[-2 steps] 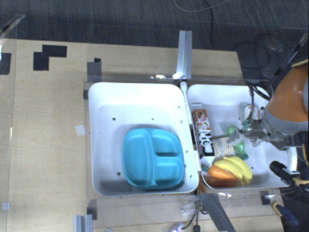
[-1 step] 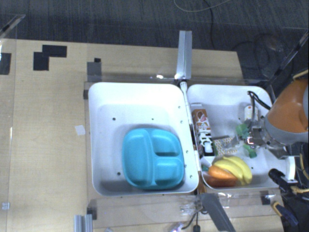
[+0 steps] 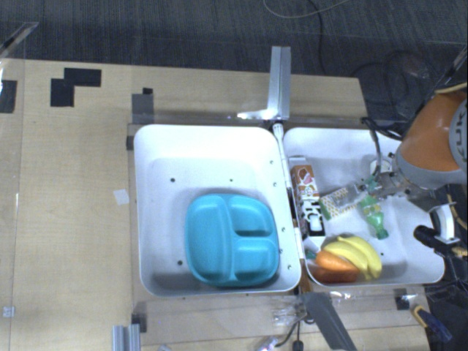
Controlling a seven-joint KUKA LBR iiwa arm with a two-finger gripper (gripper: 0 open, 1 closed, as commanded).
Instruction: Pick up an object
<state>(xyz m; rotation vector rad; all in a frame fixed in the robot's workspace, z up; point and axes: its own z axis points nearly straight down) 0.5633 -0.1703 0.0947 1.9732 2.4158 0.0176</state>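
The right bin (image 3: 344, 146) holds several things. A green plastic object (image 3: 375, 218) lies right of centre, and a grey striped packet (image 3: 338, 200) lies slanted beside it. Yellow bananas (image 3: 357, 253) rest on an orange item (image 3: 335, 263) at the front wall. A brown and white snack bar (image 3: 307, 197) lies along the left wall. My gripper (image 3: 379, 184) hangs low over the right bin, just above the green object and the packet's right end. The grey arm with its orange band (image 3: 433, 139) comes in from the right. I see nothing clearly held.
A blue divided plate (image 3: 232, 240) lies at the front of the left bin (image 3: 183, 152). A metal post (image 3: 280, 82) stands behind the wall between the two bins. A cable (image 3: 322, 9) runs over the dark floor at the back.
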